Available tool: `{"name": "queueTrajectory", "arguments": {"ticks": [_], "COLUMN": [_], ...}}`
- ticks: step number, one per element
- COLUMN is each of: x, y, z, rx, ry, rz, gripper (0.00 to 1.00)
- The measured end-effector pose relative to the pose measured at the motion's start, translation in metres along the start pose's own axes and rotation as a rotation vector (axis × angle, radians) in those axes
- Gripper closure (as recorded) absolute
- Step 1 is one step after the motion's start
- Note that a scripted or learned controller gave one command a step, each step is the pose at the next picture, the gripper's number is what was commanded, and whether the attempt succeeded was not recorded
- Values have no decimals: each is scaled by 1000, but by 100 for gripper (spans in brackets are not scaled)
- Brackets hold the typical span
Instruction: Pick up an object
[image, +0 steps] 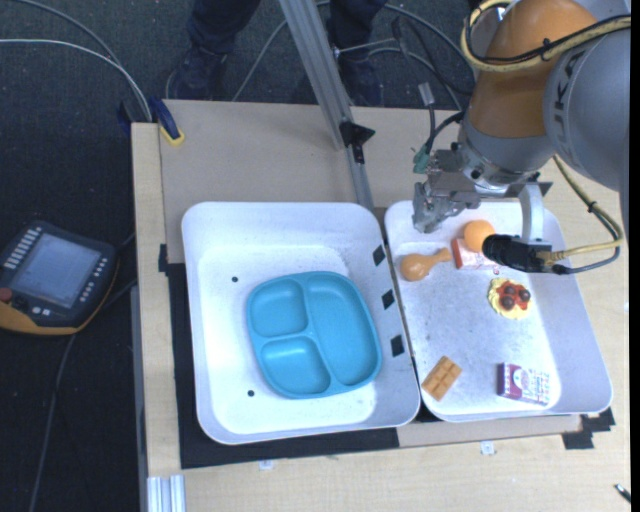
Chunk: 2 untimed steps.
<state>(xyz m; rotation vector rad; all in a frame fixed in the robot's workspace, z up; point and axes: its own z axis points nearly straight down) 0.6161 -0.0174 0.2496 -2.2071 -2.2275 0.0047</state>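
My gripper (432, 214) hangs over the far left corner of the right bin (570, 330), just above and behind a tan pear-shaped toy (420, 265). To its right lies an orange ball (474, 232) with a small red and white item (467, 256) against it. Further forward in the same bin are a yellow tart with red berries (510, 297), a brown cracker (441, 376) and a purple carton (523, 382). I see nothing in the gripper.
The left bin (215, 260) holds a blue divided plate (313, 332). A metal pole (325, 70) slants in behind the bins. A teach pendant (55, 272) lies on the floor at left. The arm's grey and orange body (540, 80) looms over the right bin's far side.
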Motion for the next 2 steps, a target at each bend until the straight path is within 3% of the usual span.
{"name": "queueTrajectory", "arguments": {"ticks": [2], "x": [100], "y": [19], "z": [11], "rx": [-4], "ry": [-1], "rz": [1], "gripper": [100]}}
